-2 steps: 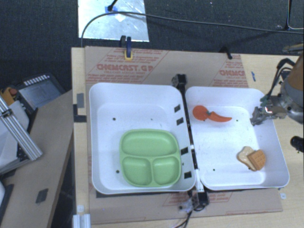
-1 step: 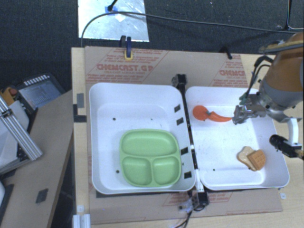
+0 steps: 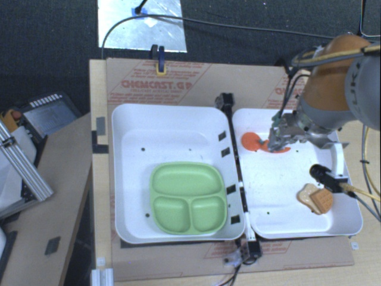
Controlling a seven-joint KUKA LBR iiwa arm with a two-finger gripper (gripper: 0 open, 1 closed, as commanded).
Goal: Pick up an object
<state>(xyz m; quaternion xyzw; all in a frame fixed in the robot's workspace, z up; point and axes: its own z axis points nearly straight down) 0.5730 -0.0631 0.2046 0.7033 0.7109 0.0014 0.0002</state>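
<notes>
While the grey two-finger gripper (image 3: 277, 142) sits low over the flat red-orange piece (image 3: 251, 140) at the back-left of the right-hand shallow white plastic bin (image 3: 280, 195), I can't tell whether it is wide or closed. The smart play is to centre on that thin piece, close firmly and lift straight. There's bare floor around it: a tan biscuit-like chunk (image 3: 315, 199) lies well apart, and a pale green three-compartment plate (image 3: 187, 196) sits in the left white bin (image 3: 128, 136).

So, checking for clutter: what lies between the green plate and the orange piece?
In the camera view, just bare bin floor and the bins' adjoining rims, between the green plate and the orange piece.
</notes>
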